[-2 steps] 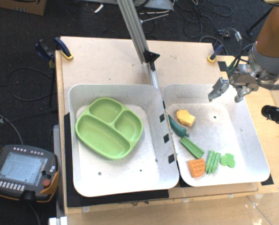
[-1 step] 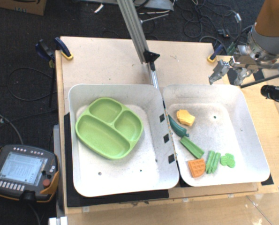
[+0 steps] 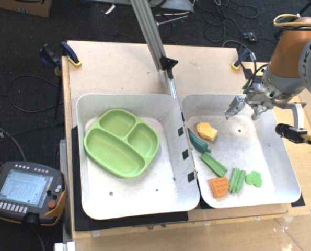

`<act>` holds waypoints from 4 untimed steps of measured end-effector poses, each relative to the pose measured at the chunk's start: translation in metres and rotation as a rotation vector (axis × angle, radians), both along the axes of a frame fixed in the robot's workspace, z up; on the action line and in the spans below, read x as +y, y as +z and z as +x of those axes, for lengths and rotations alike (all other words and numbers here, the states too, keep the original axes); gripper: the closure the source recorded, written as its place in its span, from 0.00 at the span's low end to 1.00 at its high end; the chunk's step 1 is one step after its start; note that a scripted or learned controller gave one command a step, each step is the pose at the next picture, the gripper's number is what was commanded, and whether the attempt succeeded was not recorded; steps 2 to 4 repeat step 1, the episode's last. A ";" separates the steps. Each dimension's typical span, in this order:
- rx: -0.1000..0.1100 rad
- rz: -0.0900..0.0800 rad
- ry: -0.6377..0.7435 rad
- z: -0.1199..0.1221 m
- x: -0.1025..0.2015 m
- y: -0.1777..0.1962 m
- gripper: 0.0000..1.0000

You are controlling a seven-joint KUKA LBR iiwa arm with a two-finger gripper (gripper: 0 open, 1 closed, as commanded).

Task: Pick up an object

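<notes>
gripper (image 3: 245, 109): spread open, nothing between fingers, over right bin (image 3: 280, 156) back | yellow piece (image 3: 207, 132): near divider (nearest target) | tip: descend centred, straddle it, close only once low

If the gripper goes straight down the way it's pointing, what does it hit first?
Probably bare floor of the right bin: the gripper hangs open over its far end, with the yellow piece off to its side. Depth is uncertain.
</notes>
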State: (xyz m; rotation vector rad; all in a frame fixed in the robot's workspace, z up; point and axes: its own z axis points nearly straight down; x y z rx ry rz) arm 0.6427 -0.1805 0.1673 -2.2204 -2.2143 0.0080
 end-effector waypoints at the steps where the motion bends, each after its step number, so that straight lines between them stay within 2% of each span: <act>1: -0.012 0.003 0.013 0.021 0.112 0.029 0.00; 4: -0.012 0.003 0.013 0.021 0.112 0.029 0.00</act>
